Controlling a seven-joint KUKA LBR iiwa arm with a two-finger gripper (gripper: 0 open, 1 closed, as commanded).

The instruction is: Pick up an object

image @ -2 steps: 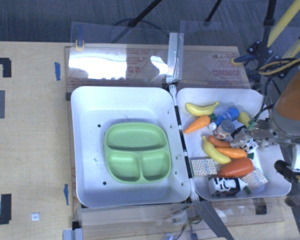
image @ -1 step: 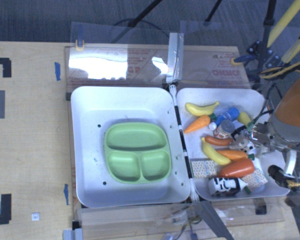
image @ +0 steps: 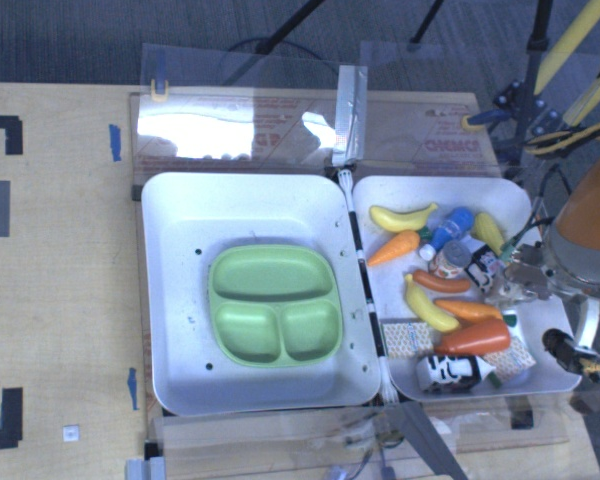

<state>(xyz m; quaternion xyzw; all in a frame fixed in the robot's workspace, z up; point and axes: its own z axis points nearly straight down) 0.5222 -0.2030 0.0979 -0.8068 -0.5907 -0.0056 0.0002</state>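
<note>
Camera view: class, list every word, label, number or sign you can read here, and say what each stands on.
No text can be read with certainty.
Red print on the clear panel behind the right bin: blurred, and it seems to read backwards.
Faint red print on the panel behind the left bin: too washed out by glare.
Black-and-white packet: markings too small to read.
</note>
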